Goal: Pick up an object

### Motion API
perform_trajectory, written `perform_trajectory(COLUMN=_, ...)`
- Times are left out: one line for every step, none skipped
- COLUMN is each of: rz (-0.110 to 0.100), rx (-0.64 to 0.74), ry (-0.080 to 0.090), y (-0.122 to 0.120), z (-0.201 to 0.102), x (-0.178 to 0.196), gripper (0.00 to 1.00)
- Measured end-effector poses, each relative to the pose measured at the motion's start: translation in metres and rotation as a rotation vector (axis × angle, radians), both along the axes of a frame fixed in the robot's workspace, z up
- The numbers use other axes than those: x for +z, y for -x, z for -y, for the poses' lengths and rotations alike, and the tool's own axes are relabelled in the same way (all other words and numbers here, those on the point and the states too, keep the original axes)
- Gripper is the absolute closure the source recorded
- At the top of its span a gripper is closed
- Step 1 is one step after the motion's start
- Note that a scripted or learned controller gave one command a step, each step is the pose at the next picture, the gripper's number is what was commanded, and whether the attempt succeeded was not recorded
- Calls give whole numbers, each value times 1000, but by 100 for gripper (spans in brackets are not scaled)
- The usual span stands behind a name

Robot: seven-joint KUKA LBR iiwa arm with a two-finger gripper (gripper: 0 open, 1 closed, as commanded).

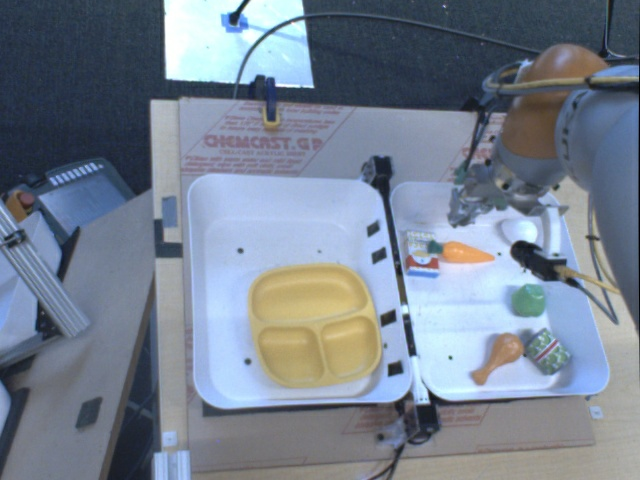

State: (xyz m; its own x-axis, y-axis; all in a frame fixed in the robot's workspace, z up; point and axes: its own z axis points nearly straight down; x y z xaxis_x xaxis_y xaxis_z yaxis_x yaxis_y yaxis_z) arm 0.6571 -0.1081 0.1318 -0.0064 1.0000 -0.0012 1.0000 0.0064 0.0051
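Where cardboard-topped bench (300,133) meets dark carpet (80,58), two white bins (230,208), jaws (468,208) unclear whether spread.

A yellow plastic divided tray (315,325) lies in the left shallow white bin (230,218). Behind the bins, a brown cardboard sheet with red lettering (262,140) covers the bench, a yellow-and-black clamp (268,102) gripping its far edge. A shiny metal plate (205,28) lies beyond on dark carpet (70,68).

Orange carrot (467,253) — lying flat in right bin (590,368).
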Motion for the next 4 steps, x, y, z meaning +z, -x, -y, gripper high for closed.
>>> perform_trajectory(rz=2, rx=-2, ry=0, y=-5, z=5, x=46, gripper=100)
perform_trajectory(rz=2, rx=-1, ry=0, y=-6, z=6, x=93, gripper=100)
perform_trajectory(rz=-5, rx=2, ry=-2, y=12, z=-42, x=83, gripper=100)
perform_trajectory(rz=-6, rx=2, ry=-2, y=36, z=-84, x=83, gripper=100)
